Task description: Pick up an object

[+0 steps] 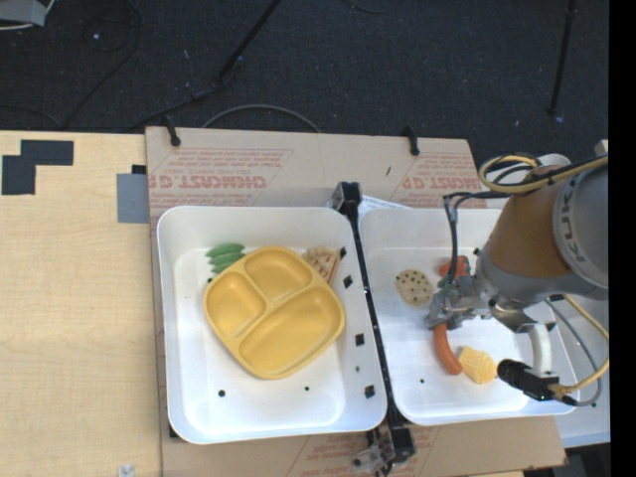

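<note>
In the right bin (417,396) lie a brown speckled cookie (412,285), an orange-red sausage (446,350), a yellow wedge-shaped piece (477,366) and a small red item (457,266) partly hidden by the arm. My gripper (447,311) reaches down just above the sausage's upper end, to the right of the cookie. The wrist covers most of the fingers.
The left bin (189,366) holds a yellow divided plate (273,311), a green leafy item (225,255) at its upper left and a tan ridged piece (323,261) at its upper right. A black divider clip (348,199) sits between the bins. Cables (556,386) trail at right.
</note>
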